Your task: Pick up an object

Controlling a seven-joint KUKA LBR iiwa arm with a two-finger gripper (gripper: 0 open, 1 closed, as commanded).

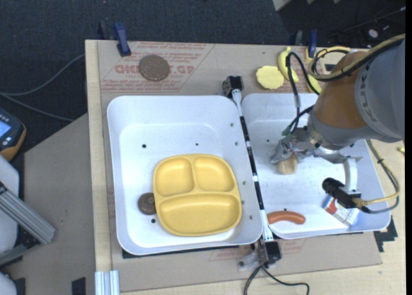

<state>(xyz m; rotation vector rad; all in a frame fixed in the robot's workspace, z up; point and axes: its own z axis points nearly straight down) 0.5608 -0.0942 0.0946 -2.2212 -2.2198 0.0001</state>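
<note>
Claw [288, 152] over tan lump [286, 166]; cardboard [193, 62] print unreadable.

I have the bench [193, 62] in front of me, a tan board with faded red lettering along its far edge. Two shallow white bins sit directly on it, side by side and touching along a black seam: the left bin [129, 158] covers most of the left half, the right bin [270, 110] reaches toward the right edge. Near the far left corner I see a brown disc [154, 67] lying on the lettering. Just beyond the right bin's far rim, a yellow lumpy piece [270, 76] rests on the board. A blue clamp [121, 38] grips the far edge by the left corner.
</note>
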